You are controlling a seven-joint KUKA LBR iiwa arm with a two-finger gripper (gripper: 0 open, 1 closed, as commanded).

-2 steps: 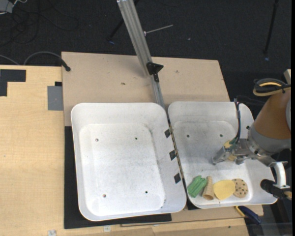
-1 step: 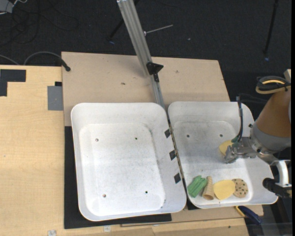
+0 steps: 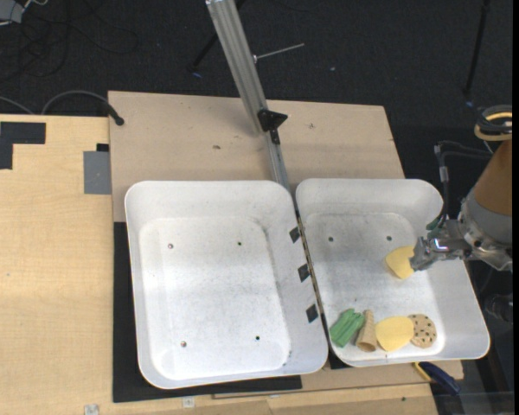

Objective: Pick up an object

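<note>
Right now the yellow piece lies touching the hand on its left, whose grip cannot be told.

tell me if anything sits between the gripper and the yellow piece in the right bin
Nothing visible does. The gripper is right at the yellow piece in the right bin; the green item and cookie lie nearer the front wall.

Single fixed camera, mounted above the pale wooden tabletop, looking down at a slant. Both shallow white plastic bins sit in frame at moderate range; grey arm enters from right.
</note>
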